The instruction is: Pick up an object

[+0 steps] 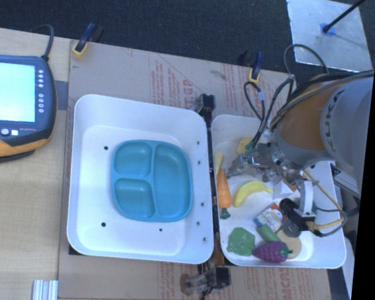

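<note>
I see the arm point(323, 124) over the right bin point(326, 260) at frame right (gripper grip state I cannot tell), with the banana point(251, 191), carrot point(223, 190) and grapes point(271, 252) lying below it.

We see a pale wooden bench point(14, 214), brown cardboard sheet point(155, 76) clamped over it, dark carpeted floor point(155, 9) beyond, a teach pendant point(12, 104) at left, bright even light overhead.

Divided plate point(151, 180) in left bin point(78, 234); toys in right bin point(326, 259).
</note>
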{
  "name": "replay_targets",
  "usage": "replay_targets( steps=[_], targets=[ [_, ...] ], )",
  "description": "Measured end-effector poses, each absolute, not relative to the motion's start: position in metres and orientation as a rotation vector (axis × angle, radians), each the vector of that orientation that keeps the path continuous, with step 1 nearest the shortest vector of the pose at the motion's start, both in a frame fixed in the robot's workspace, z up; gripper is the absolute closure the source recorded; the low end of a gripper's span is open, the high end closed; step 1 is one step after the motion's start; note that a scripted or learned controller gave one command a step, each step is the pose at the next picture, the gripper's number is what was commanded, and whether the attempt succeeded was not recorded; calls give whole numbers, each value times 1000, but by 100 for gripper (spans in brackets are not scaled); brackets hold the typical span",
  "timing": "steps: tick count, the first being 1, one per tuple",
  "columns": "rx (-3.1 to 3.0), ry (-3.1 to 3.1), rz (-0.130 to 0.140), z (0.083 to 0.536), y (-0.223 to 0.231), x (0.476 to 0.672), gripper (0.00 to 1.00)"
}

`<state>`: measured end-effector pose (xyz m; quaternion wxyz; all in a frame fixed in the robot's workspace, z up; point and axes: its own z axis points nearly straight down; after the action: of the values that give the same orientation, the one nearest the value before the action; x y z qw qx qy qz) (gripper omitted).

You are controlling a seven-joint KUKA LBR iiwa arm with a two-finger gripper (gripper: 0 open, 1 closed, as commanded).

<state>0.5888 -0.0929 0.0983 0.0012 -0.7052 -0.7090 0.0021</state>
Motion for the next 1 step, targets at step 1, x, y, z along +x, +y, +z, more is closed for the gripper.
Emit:
replay_targets(
  steps=[1],
  targets=[
    [-2216,-2225,2,105,-120,637,0]
  ],
)
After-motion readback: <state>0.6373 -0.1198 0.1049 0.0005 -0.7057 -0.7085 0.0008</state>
